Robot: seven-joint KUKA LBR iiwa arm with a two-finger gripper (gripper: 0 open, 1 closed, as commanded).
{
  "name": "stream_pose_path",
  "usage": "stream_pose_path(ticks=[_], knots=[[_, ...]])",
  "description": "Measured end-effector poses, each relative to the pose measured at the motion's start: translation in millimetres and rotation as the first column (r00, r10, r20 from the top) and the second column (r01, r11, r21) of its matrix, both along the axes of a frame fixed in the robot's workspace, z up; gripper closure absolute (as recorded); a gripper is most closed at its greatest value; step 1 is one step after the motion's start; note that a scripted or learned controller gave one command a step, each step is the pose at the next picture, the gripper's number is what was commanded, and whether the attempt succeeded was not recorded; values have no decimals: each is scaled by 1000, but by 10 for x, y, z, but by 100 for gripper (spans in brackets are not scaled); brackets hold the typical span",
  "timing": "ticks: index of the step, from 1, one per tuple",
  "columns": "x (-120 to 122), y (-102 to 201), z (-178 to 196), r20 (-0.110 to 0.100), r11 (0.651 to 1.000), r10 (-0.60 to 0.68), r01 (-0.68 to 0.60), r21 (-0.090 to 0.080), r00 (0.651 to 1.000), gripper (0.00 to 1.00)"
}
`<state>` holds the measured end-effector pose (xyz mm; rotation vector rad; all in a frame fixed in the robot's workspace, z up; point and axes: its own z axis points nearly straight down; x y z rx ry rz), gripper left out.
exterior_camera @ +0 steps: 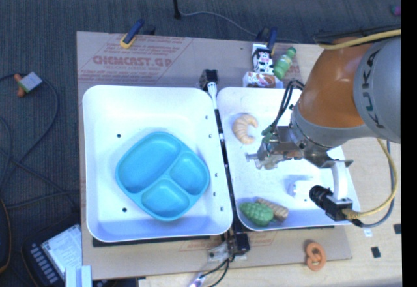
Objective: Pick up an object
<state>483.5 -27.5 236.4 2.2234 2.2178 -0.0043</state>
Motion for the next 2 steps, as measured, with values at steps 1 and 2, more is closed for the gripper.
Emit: stream_pose_path(ticks=[1, 2], knots=[[6, 273, 86, 1, 1000, 4, -4, 3, 1000, 100], [0, 656, 86, 0, 1000, 4, -4, 3, 1000, 100]])
